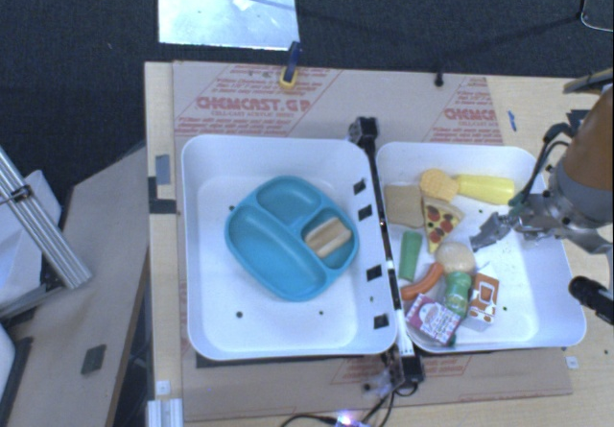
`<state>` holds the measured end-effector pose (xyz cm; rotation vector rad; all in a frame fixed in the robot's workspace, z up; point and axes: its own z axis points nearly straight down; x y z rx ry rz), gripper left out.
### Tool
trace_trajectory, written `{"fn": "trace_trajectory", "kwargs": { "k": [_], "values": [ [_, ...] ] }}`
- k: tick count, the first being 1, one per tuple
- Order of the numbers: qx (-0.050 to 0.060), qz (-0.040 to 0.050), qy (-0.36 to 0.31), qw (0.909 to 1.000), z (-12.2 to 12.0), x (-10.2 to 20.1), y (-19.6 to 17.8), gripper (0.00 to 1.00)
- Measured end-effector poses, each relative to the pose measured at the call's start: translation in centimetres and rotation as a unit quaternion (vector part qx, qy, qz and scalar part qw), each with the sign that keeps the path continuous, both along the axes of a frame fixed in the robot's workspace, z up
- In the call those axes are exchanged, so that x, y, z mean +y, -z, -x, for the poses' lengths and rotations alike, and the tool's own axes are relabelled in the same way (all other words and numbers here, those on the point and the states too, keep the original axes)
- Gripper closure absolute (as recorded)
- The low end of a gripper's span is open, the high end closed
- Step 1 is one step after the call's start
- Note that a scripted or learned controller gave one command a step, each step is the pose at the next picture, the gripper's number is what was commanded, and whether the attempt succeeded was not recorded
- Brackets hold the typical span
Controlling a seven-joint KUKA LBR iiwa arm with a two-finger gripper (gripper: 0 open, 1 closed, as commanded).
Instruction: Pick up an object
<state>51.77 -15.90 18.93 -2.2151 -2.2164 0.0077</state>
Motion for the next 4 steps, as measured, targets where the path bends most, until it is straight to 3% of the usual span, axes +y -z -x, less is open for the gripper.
{"fn": "trace_trajectory", "kwargs": {
  "k": [1, 3, 4],
  "values": [
    [-0.005, 0.0012, -0.001, 1.0, -0.3, 0.0, -0.5, 0.0],
    [-0.004, 0.0001, 0.0, 1.0, 0.7, -1.5, 9.7, 0.0],
    [-0.004, 0.0005, 0.0, 1.0, 0.6, -1.4, 10.5, 0.0]
  ]
}}
